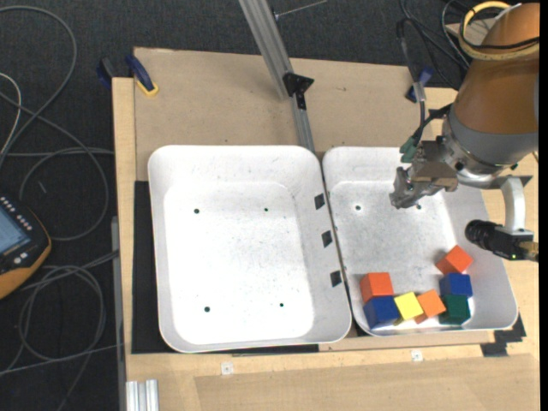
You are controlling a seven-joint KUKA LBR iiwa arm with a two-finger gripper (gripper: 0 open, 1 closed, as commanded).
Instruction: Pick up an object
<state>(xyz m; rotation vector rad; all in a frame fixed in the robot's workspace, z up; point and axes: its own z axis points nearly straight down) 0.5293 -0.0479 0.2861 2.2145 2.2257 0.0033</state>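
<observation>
Blocks, my targets, lie clustered at the lower right of the frame, in the near end of the right bin (342,178): an orange block (375,284), a blue block (383,310), a yellow block (409,305), a green block (455,308) and a second orange block (457,259) a little apart. At the left, the left bin (163,178) sits on the desk (214,84). My fingers (409,197) hover over the right bin's far part, well apart from the cluster; whether they are spread or clenched I cannot tell, and nothing shows between them. Nothing is lifted yet. I judge the tight packing against the bin wall the main hindrance.
</observation>
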